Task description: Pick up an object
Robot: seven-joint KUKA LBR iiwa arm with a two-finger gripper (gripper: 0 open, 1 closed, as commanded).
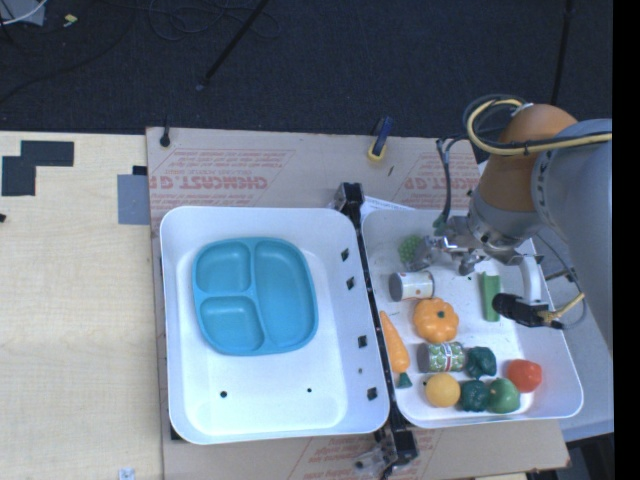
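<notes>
My gripper point(457, 251) hangs low over the back of the right bin point(560, 408), below the orange band of the arm point(530, 158). It is just right of a small green leafy piece point(411, 249) and above a grey can point(411, 286) that lies on its side. I see nothing held in it. In front of it lie an orange pumpkin point(436, 320), a green stick point(489, 296), a carrot point(394, 343), a green-labelled can point(443, 357), a yellow lemon point(442, 390), dark green pieces point(480, 361), a green fruit point(506, 397) and a red tomato point(524, 373).
The left bin point(200, 408) holds a blue divided plate point(255, 294). A ridge with black clips point(362, 298) separates the two bins. A black part with cables point(522, 310) juts out to the right of the green stick. Brown cardboard point(260, 173) lies under both bins.
</notes>
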